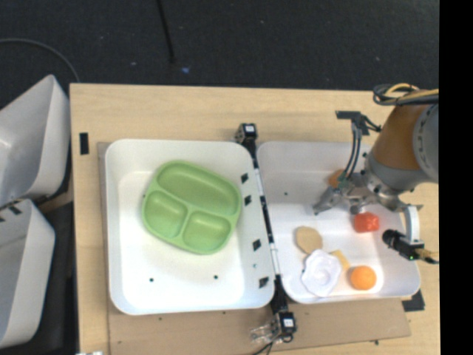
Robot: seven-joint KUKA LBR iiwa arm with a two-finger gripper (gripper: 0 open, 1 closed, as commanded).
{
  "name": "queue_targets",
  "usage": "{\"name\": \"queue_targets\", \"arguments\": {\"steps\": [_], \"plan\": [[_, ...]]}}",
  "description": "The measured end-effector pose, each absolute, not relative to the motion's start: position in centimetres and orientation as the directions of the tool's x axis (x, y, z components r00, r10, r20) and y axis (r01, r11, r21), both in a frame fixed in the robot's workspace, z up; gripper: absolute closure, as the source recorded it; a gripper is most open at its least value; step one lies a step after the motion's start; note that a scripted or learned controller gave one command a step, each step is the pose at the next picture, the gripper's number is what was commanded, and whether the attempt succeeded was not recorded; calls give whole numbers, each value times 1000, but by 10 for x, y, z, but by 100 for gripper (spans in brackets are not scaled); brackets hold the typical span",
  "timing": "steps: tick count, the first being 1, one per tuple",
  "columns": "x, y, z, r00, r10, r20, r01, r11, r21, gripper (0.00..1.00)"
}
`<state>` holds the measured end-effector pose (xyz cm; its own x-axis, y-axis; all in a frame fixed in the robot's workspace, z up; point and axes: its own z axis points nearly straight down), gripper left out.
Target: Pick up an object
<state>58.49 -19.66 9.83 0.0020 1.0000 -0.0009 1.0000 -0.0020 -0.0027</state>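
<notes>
The gripper (pixel 353 202), its state impossible to tell, hangs just left of the red object (pixel 366 222) in the right bin (pixel 295 161).

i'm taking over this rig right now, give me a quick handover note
Gripper: low over the right bin, nothing visibly held.
Right bin: red object just beside the gripper, orange ball, white crumpled item, tan wooden spoon-like piece.
Left bin: green divided plate.
Done: arm is positioned over the right bin.
Left: grasp and lift one object; no pick confirmed yet.
</notes>
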Motion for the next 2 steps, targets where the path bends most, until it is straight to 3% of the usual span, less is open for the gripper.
{"name": "queue_targets", "arguments": {"steps": [1, 2], "plan": [[587, -198, 113, 3, 1000, -3, 1000, -3, 5, 100], [589, -189, 167, -3, 1000, -2, 1000, 3, 7, 100]]}}
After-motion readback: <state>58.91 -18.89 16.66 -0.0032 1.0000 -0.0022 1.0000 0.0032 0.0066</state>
